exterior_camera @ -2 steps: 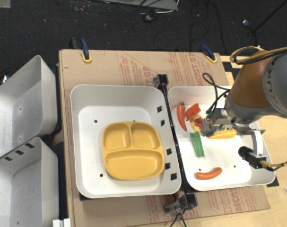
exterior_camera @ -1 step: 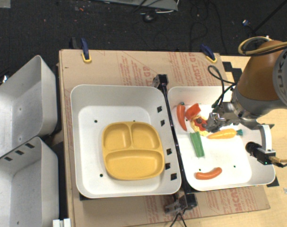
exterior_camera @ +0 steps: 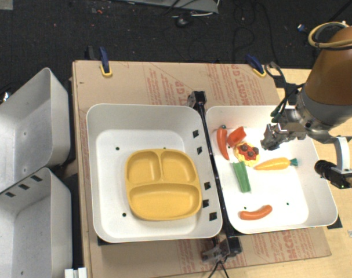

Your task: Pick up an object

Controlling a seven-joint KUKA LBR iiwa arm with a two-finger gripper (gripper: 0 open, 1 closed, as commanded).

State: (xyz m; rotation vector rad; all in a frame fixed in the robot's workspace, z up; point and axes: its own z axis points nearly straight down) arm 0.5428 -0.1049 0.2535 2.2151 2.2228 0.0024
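Note:
The right bin (exterior_camera: 315, 207) holds several toy foods: a red chili (exterior_camera: 222, 143), a red pepper piece (exterior_camera: 236, 134), a small pizza slice (exterior_camera: 247, 152), a green stick (exterior_camera: 242, 176), a yellow-orange carrot (exterior_camera: 272, 164) and a sausage (exterior_camera: 256, 213). My gripper (exterior_camera: 271, 138) hangs over the bin's upper right part, just above and right of the pizza slice and above the carrot. I see nothing between its dark fingers.
The left bin (exterior_camera: 106, 126) holds a yellow divided plate (exterior_camera: 163, 184). A black divider (exterior_camera: 207, 155) runs between the bins. Two white tubs (exterior_camera: 25, 155) sit off the bench at left. Cables lie on the dark floor behind.

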